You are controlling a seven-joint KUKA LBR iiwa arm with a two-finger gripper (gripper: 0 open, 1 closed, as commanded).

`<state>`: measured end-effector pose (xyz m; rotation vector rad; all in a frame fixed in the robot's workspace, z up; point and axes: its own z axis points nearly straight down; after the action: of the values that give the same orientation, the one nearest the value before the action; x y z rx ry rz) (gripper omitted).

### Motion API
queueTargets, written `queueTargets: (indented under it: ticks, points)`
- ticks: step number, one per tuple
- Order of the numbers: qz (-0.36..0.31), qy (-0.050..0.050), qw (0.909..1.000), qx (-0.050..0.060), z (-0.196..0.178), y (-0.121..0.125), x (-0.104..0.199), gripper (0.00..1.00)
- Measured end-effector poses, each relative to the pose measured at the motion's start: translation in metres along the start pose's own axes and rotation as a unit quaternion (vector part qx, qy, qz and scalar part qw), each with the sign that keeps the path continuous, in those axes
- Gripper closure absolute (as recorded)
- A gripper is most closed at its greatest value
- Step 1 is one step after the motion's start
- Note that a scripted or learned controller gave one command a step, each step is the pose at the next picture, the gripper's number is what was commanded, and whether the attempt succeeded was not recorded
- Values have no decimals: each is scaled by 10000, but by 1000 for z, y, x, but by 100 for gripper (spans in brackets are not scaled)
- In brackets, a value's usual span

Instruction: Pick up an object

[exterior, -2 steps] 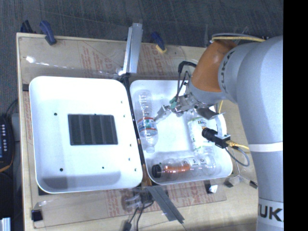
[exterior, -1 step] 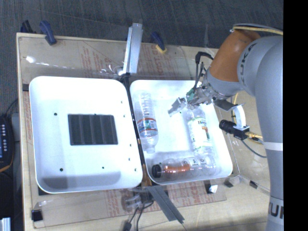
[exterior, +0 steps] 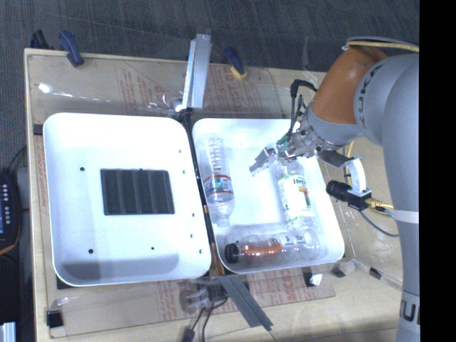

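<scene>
Right bin (exterior: 242, 130) with three clear bottles, left bin (exterior: 71, 148) with dark grate (exterior: 137, 191), hand (exterior: 274, 155) low over right bin, grip unclear

two white bins (exterior: 114, 130), three plastic bottles (exterior: 217, 180)

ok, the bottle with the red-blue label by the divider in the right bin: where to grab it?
Probably mid-body, just above the label on the clear bottle. It lies flat, lengthwise along the divider, apart from the other bottles. Bring the hand straight down, fingers across its width; the left bin wall sits close, so that finger has little room.
</scene>
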<state>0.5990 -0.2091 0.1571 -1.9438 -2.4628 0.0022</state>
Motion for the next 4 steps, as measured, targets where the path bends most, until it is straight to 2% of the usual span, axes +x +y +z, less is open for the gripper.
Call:
queueTargets:
  ticks: [1, 2, 3, 4]
  points:
    - [142, -13, 9999, -12, -33, -16, 2, 0]
    - [23, -114, 9999, -73, 38, 13, 46, 0]
    - [436, -14, 9990, -19, -73, -29, 33, 0]
    - [103, 1, 9999, 4, -29, -18, 4, 0]
